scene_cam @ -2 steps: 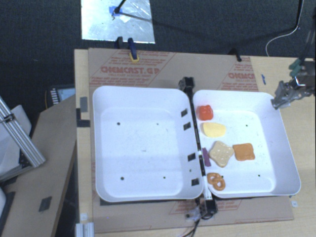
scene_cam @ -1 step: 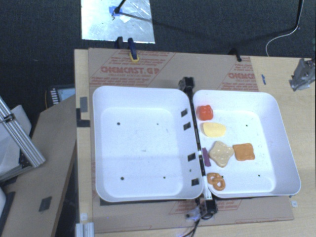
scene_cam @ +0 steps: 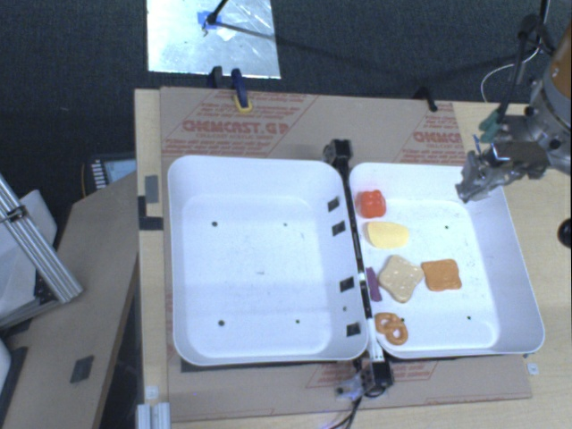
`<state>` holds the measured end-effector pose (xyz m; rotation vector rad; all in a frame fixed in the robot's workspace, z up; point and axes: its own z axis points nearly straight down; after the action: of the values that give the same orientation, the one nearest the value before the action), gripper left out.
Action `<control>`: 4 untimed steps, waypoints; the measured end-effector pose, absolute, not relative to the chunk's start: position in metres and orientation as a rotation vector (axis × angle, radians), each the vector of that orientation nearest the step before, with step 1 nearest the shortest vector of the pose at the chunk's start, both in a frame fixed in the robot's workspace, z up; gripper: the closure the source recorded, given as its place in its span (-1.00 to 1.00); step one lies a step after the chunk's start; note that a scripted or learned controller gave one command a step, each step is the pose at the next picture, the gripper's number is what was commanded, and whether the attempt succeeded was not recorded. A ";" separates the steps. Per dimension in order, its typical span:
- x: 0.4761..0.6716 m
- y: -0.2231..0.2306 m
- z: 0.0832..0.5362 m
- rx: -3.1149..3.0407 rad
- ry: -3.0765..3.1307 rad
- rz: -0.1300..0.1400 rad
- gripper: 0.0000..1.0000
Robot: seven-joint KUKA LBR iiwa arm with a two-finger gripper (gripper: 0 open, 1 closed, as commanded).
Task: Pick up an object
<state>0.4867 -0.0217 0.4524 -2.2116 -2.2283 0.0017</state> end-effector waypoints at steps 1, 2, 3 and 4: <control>0.520 -0.073 0.520 -2.230 -2.227 -0.009 1.00; 0.485 -0.075 0.537 -2.224 -2.224 -0.006 1.00; 0.486 -0.007 0.393 -2.203 -2.226 0.012 1.00; 0.487 0.068 0.411 -2.210 -2.234 -0.006 1.00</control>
<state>0.4867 0.0681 0.4112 -2.2097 -2.2344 -0.0058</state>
